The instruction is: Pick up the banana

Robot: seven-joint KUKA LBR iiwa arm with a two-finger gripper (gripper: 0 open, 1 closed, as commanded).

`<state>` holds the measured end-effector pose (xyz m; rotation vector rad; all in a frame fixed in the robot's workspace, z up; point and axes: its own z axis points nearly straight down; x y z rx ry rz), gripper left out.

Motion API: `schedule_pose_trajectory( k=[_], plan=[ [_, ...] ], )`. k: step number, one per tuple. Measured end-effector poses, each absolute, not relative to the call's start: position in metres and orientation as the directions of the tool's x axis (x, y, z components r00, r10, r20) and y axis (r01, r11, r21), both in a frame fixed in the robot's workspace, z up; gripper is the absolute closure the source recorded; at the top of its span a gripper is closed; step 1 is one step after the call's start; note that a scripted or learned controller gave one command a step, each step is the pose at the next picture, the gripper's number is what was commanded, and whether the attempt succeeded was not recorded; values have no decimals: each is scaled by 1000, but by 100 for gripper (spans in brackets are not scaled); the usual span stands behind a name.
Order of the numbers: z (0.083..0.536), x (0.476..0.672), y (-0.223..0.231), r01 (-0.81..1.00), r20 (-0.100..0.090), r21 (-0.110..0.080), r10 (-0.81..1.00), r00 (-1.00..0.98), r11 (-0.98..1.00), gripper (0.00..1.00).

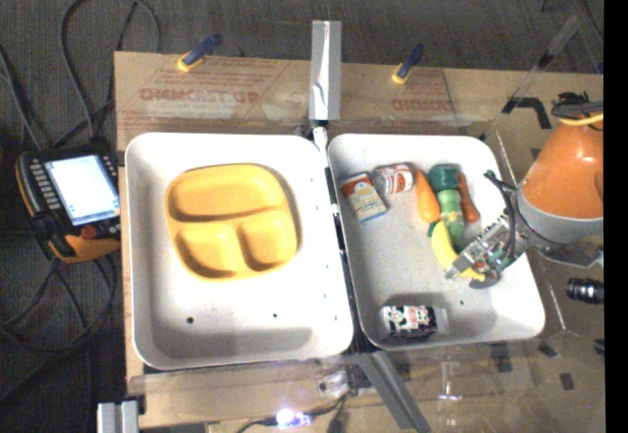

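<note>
The scene is lit evenly and fairly dimly from overhead, and no hard shadows are cast. The two white bins (235, 343) are rendered bright, close to washed out, while the carpeted floor (59, 28) around the surface is left dark and grainy. A small white glare spot (287, 417) is seen at the bottom edge. The handheld screen (80, 188) at the left glows bluish and is overexposed. Soft focus and compression noise are spread across the frame, and fine detail on the small objects and at the tool (479, 260) is blurred.
</note>
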<state>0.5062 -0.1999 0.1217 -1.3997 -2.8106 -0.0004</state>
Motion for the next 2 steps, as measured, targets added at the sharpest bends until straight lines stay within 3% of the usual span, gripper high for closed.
schedule_pose_trajectory(
  k=[1,2],
  plan=[
    [178,549,-145,909,1,-1,909,-417,417,100],
    [215,572,-130,961,0,-1,961,-276,276,100]
  ],
)
